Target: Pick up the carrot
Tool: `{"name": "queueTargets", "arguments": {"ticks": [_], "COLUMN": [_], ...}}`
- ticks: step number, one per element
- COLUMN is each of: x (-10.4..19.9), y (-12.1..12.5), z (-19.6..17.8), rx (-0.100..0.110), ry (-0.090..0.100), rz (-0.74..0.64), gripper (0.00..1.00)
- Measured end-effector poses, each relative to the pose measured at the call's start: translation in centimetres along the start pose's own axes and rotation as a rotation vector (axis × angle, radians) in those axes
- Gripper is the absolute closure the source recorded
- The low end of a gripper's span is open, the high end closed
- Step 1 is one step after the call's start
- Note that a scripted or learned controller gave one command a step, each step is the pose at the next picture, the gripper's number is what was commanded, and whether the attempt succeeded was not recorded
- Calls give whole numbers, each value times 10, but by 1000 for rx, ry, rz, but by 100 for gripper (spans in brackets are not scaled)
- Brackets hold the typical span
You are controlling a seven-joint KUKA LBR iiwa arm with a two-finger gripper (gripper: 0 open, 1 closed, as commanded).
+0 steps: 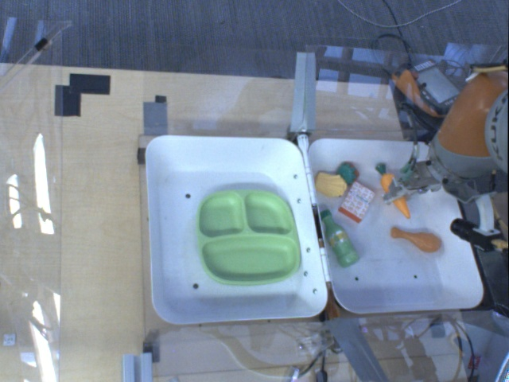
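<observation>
orange carrot (394,193) with green top lies under the claw (407,185), grip unclear.

Robotics lab test bench. Pale wood benchtop (79,213) with black marker patches (79,92), two white bins (231,153) held by metal brackets (303,94), clear shielding panel at left edge. Loose cable (382,6) trails over grey carpet (199,14). Grey-and-orange industrial arm (473,126) at right. Toy food props and a green divided plate (248,237) as test objects
</observation>
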State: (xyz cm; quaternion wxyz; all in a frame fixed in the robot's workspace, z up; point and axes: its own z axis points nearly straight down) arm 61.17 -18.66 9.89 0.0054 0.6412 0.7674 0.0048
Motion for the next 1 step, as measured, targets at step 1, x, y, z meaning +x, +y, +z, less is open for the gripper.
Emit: {"name": "queueTargets", "arguments": {"ticks": [1], "x": [51], "y": [17], "z": [-85], "rx": [9], "ry": [0], "rz": [2], "gripper": [100]}}
